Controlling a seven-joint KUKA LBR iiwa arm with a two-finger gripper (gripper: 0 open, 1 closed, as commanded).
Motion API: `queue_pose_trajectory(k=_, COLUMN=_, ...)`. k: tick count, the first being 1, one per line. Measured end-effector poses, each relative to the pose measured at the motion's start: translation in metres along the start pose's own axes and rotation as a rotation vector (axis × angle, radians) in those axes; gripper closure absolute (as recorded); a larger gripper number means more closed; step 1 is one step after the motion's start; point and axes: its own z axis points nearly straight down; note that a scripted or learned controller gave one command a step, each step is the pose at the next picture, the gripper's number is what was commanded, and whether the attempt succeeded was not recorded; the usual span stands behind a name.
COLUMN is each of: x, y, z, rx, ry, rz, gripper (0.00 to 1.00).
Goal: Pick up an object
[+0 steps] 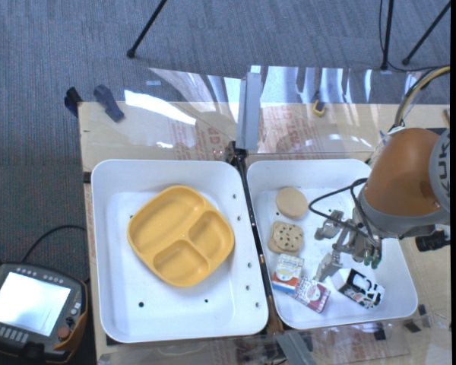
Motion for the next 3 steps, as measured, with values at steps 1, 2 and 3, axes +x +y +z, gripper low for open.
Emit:
queue_pose_trajectory(k=1, x=-0.051, y=0.043, z=0.023, rx=-0.002, ry=-0.013, rz=0.286, gripper=0.00)
queue_pose_trajectory(k=2, x=-0.052, y=0.047, z=0.011, rx=-0.002, ry=-0.016, rz=0.276, gripper=1.00)
queue_pose_trajectory(k=3, x=-0.001, y=0.119, z=-0.077, rx=-0.004, ry=-0.014, rz=0.082, gripper=1.00)
